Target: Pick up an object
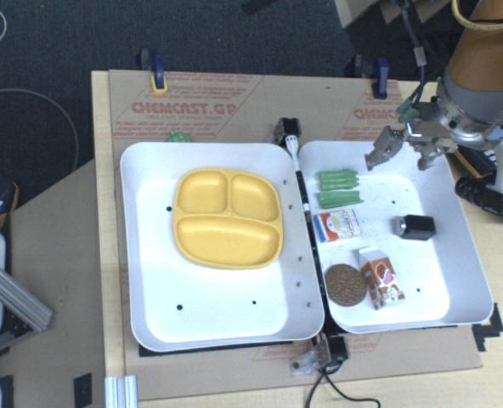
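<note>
Your gripper [404, 150] hung over the back right corner of the right bin [455, 300], its two fingers spread wide apart with nothing between them. One finger [382, 151] pointed down and left toward the bin floor; the other sat nearer the bin's right rim. Above it you could see the grey wrist and the orange band [483, 58] of the arm, which came in from the right.

Closest to the gripper, in the same bin, two green pieces [337, 188] lay one behind the other, just left of and below the open fingers. In front of them sat a small white packet [336, 225] with red and blue print. To its right, apart from the rest, a black block [416, 227] lay near the middle of the bin floor. Nearer the front edge you had a brown disc [346, 284] lying flat, and just beside it on the right a red and white carton [381, 280], the two close enough that contact could not be ruled out.

The left bin [149, 296] held a yellow tray [228, 218] with three compartments, sitting toward the back. Both bins rested on a board [107, 228], with blue clamps [156, 66] at its far edge.
</note>
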You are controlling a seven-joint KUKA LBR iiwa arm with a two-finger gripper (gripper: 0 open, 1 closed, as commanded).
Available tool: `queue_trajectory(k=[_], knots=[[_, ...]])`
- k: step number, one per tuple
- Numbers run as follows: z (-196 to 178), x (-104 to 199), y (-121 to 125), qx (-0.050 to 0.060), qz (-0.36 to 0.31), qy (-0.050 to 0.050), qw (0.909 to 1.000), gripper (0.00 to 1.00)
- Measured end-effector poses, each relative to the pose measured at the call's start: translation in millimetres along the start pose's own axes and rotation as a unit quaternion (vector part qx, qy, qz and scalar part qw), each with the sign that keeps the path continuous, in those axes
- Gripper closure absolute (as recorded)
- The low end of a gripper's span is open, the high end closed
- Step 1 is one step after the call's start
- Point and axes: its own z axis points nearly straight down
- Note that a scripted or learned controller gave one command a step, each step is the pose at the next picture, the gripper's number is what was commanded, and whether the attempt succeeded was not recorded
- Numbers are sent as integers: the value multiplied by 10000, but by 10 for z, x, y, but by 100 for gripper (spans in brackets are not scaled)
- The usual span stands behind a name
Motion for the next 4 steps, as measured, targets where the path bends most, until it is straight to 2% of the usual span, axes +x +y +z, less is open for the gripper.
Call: queue_trajectory(k=[1,2,3,4], knots=[[-414,-738,-369,-39,42,-34,10000,0],[-1255,-612,-1030,-65,5,-21,10000,0],[-1306,-605,-1005,-44,-5,-22,10000,100],[-531,-173,-1018,37,-19,15,10000,100]])
